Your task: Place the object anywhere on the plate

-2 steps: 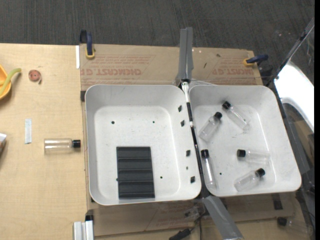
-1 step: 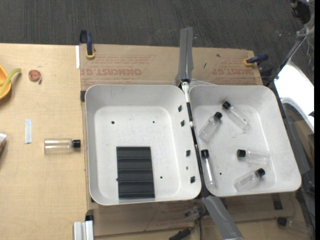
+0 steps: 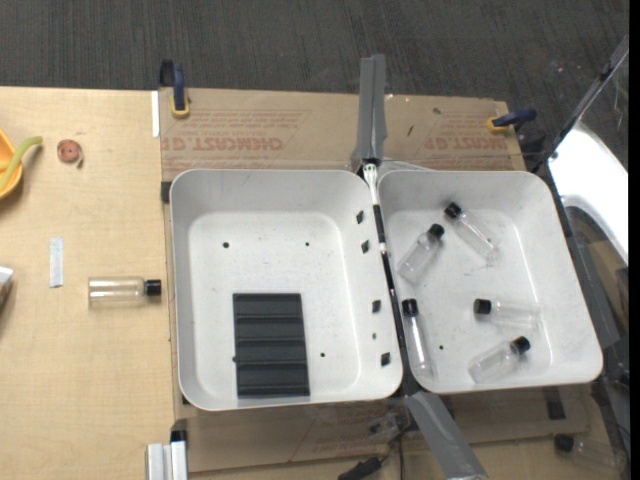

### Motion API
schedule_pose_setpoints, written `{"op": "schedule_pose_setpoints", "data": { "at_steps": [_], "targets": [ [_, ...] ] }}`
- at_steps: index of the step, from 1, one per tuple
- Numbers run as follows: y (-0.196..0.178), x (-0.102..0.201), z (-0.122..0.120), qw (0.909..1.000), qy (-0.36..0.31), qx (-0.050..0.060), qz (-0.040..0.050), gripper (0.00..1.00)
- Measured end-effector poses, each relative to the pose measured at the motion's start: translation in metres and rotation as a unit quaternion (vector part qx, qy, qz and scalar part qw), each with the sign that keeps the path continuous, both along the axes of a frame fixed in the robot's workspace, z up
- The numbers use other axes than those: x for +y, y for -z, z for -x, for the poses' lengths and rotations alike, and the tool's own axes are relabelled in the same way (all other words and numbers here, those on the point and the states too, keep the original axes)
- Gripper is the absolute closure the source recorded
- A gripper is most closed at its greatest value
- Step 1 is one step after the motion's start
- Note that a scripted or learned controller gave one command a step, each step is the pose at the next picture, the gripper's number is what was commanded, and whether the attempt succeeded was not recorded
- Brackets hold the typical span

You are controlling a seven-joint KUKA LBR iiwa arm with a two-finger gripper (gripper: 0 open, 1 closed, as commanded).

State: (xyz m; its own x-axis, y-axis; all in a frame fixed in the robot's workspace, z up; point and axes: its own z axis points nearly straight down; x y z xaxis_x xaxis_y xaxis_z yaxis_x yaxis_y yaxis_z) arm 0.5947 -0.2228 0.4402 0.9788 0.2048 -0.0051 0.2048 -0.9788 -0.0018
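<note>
- The black ribbed plate (image 3: pixel 270 345) lies flat at the near end of the left bin (image 3: pixel 190 268).
- Five clear capped vials (image 3: pixel 498 360) lie scattered in the right bin (image 3: pixel 560 268), well apart from the plate.
- Best to grasp one across its body, clear of the walls, lift it over both rims and lay it along the ribs.
- I cannot tell the gripper's state or load.
- Farther off are cardboard (image 3: pixel 260 133), a wooden bench (image 3: pixel 80 388), a stray vial (image 3: pixel 122 288) and dark floor (image 3: pixel 250 18).

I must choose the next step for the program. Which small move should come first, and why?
Probably bring the arm over the right bin and descend on the vial near its far side. Five clear vials lie in this bin, this one apart from its neighbours, and the dark ribbed plate in the left bin carries nothing yet.
</note>
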Motion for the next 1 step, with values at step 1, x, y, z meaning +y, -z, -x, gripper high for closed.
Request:
{"op": "schedule_pose_setpoints", "data": {
  "at_steps": [1],
  "targets": [
    [0.0133,0.0387,-0.0507,0.9999,-0.01,-0.001,0.0002,0.0]
  ]
}}
